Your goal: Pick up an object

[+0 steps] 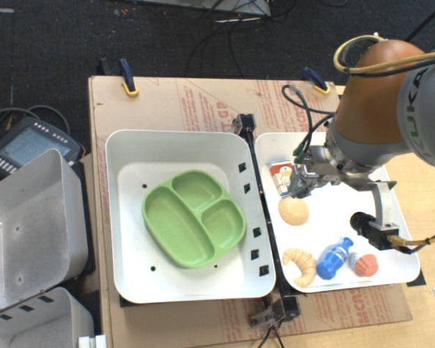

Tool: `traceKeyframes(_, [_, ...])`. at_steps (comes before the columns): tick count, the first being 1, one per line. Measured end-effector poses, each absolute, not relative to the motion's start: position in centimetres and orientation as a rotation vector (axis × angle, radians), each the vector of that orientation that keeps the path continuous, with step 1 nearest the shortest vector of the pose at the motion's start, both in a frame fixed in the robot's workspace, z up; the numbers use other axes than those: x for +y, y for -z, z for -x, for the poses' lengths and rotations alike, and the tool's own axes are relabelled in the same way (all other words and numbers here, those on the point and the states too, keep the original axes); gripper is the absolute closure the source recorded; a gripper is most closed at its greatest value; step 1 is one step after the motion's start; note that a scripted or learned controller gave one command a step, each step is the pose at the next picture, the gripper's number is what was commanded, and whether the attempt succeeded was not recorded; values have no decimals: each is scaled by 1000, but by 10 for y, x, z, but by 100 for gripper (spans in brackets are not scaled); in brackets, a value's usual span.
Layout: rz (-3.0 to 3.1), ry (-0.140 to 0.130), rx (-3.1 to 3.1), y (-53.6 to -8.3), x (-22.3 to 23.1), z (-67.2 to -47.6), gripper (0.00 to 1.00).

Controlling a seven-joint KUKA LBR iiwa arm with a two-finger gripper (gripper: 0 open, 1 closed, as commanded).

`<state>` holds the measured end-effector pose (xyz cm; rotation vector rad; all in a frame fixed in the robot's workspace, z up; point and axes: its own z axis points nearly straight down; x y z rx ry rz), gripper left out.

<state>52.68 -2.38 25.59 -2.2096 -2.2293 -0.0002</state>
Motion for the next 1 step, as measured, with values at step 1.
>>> traceKeyframes(1, [2211, -2, -2228, -238, 28, -517, 100])
